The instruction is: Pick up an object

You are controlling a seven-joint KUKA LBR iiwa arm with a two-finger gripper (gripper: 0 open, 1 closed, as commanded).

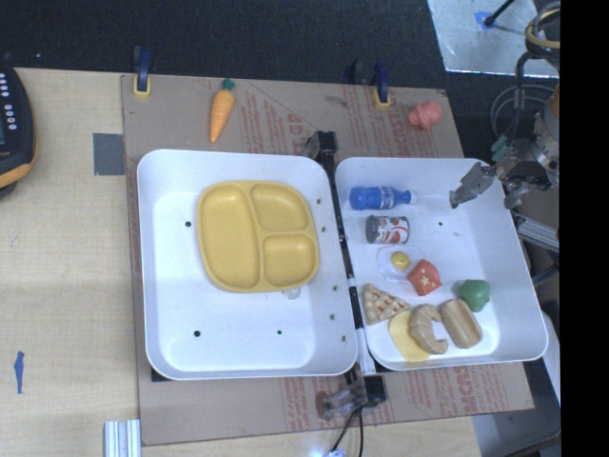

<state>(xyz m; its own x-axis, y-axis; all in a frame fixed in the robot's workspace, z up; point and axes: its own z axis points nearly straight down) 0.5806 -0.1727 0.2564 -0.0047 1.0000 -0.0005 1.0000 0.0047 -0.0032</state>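
Two white bins sit side by side on a cardboard sheet [285,122] over the bench; the left bin [162,255] carries a yellow divided plate [257,233] in its upper middle, tilted slightly; the right bin [495,246] carries all the small items. Along the right bin's left side, from the top: a blue bottle [379,197] lying on its side, then a small can [387,228] also lying down, then a clear cup with a yellow ball [400,261]; a red strawberry-like piece [424,276] sits just beside the ball, toward the bin's middle. Near the bottom edge: a pizza slice [383,304], a yellow round piece [407,339] under a croissant [427,328], a hot-dog bun [460,321] touching the croissant, and a green pepper [474,294] just above the bun. Gripper [471,187] hangs at the right bin's upper right corner, above the floor of the bin, well apart from every item; nothing lies between its fingers; whether they are spread or pressed together cannot be told. Outside the bins, on the cardboard's top edge: a toy carrot [221,112] at left, a pink toy [425,114] at right.
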